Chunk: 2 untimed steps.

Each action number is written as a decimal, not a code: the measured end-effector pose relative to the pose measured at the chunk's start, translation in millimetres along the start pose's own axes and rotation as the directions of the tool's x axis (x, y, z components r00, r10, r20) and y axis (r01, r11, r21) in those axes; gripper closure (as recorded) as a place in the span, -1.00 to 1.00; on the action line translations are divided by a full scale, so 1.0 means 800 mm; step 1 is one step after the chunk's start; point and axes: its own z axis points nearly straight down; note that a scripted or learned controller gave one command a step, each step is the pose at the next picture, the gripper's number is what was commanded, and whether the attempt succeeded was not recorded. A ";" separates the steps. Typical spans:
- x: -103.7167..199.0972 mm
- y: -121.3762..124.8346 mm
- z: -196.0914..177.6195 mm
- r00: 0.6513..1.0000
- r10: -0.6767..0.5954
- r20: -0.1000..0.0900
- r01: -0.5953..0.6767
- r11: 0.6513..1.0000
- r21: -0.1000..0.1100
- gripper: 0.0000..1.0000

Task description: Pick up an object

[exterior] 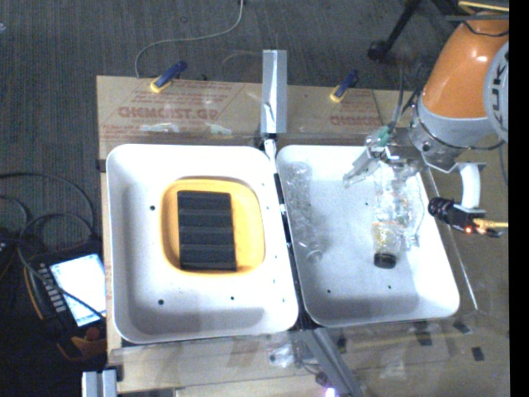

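A clear plastic bottle with a black cap (395, 217) lies in the right bin (347, 292), cap end toward the front. My gripper (382, 162) is at the bottle's far end, just over it, and I cannot make out whether it has hold of the bottle. A second clear bottle (301, 209) lies along the right bin's left wall. In the left bin (132, 246) rests a yellow block with a black ribbed top (208, 228).
The grey and orange arm (467, 81) comes in over the right bin's far right corner. A metal post (274, 89) stands behind the seam between the bins. Cables and a lit device (74, 284) lie left of the bench.
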 end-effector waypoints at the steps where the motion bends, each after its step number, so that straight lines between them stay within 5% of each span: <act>1: -0.069 -0.014 0.094 0.995 -0.096 0.001 0.096 0.995 0.000 -1.00; 2: -0.120 0.000 0.176 0.986 -0.165 0.009 0.165 0.986 -0.025 -1.00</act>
